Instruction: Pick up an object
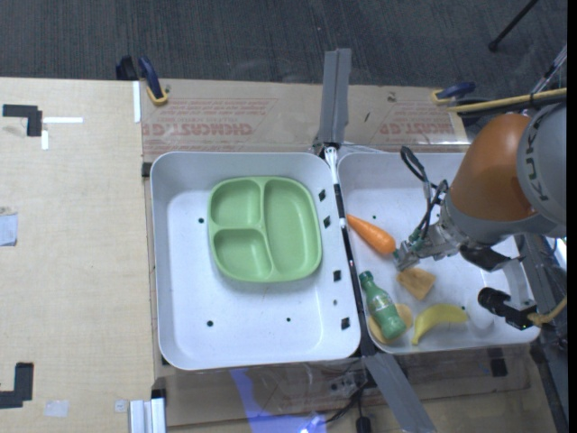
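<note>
While the task names no one item, we count four candidates in the rt bin: an orange carrot lying at a slant near the divider, a tan bread-like wedge just below and rt of it, a yellow banana toward the near rim, and a green bottle lying along the divider side w/ its cap pointing up-frame. Bottle and banana sit close together, w/ a bit of something tan between them that we can't ID. The gripper is down low in that bin, just above the wedge and just rt of the carrot's thick end; we see nothing clearly between its tips, and whether they're spread or closed we can't tell from this angle. Behind it the arm's orange band and grey body come in from the rt. The left bin holds a green 3-compartment plate, flat, upper-center. Both bins rest on a wood bench.
</note>
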You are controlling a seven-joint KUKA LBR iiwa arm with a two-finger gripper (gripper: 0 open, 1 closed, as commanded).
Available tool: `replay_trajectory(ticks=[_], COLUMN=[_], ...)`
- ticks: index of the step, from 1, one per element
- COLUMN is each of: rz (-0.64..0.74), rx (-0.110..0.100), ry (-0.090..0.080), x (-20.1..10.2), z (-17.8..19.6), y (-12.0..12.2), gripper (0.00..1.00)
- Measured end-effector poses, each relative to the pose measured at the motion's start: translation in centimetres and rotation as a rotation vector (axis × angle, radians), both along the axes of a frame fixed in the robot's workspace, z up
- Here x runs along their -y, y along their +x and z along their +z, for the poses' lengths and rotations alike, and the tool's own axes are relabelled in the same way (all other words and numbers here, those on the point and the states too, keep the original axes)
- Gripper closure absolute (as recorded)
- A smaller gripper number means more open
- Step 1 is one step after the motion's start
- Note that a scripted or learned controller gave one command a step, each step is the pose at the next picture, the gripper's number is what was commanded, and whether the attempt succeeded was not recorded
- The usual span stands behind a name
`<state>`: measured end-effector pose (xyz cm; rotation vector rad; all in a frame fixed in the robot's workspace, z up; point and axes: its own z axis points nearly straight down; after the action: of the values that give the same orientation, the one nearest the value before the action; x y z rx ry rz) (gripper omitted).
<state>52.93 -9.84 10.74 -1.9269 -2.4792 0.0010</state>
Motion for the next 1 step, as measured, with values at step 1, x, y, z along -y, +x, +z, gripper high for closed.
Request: replay_trajectory(ticks=[1], rz=[0.001], rx=[0.0], ry=[0.0], x=[-0.01], z=[0.0], y=[0.0], gripper=[0.0])
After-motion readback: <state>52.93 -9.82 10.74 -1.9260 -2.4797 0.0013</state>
